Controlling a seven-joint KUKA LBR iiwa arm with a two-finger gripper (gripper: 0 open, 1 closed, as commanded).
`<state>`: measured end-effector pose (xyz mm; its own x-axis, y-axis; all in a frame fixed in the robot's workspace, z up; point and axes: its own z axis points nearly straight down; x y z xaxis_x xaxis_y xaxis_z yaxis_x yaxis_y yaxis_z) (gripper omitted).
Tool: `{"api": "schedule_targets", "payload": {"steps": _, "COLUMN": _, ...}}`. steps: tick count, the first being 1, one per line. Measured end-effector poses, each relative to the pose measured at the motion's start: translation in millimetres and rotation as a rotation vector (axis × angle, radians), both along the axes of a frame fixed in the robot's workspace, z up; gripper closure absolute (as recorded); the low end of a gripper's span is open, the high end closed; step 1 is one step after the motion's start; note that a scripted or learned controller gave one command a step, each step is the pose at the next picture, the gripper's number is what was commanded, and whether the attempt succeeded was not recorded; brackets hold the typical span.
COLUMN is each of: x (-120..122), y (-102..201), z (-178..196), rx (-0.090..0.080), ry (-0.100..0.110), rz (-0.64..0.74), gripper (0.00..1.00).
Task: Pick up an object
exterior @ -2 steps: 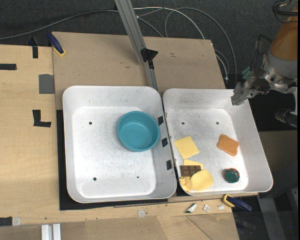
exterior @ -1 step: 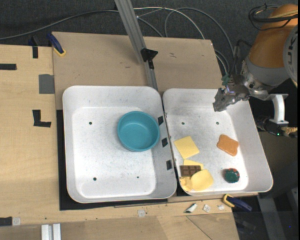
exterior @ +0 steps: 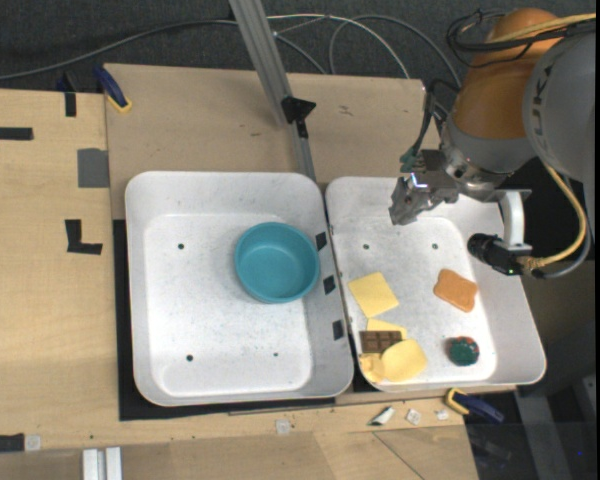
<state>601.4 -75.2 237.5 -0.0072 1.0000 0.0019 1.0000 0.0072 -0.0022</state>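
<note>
Two shallow white bins are sitting side by side on the bench, the left bin [exterior: 160, 268] and the right bin [exterior: 510, 338]. A teal bowl [exterior: 275, 261] is resting upright in the left bin, toward that bin's right side. The right bin is holding the smaller pieces: a yellow square slice [exterior: 373, 294] is lying near its left wall, a dark brown block [exterior: 380, 343] is lying just below that slice on a paler yellow piece, and a rounded yellow piece [exterior: 402, 361] is touching the block at the bin's near edge. An orange block [exterior: 455, 290] is lying toward the right side, well apart from the yellow slice, and a small dark green ball [exterior: 464, 350] is sitting below it near the bin's lower right corner.

The grey arm [exterior: 525, 88] with its orange band is reaching in from the right, and the gripper [exterior: 404, 213] is hanging over the upper part of the right bin, above bare white floor. It is standing well apart from every piece in that bin, and nothing is showing between its tips. How the hand is set, spread or pressed together, I cannot tell, since the tip is reading as one dark mass from this angle.

A grey metal pole [exterior: 265, 48] is slanting down across the bench toward the gap between the bins
</note>
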Motion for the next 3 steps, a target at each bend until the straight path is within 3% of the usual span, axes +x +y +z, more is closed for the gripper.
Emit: {"api": "schedule_targets", "payload": {"steps": 3, "x": -40.9, "y": 142.4, "z": -10.7, "rx": -0.001, "ry": 0.002, "rz": -0.001, "gripper": 1.00}}
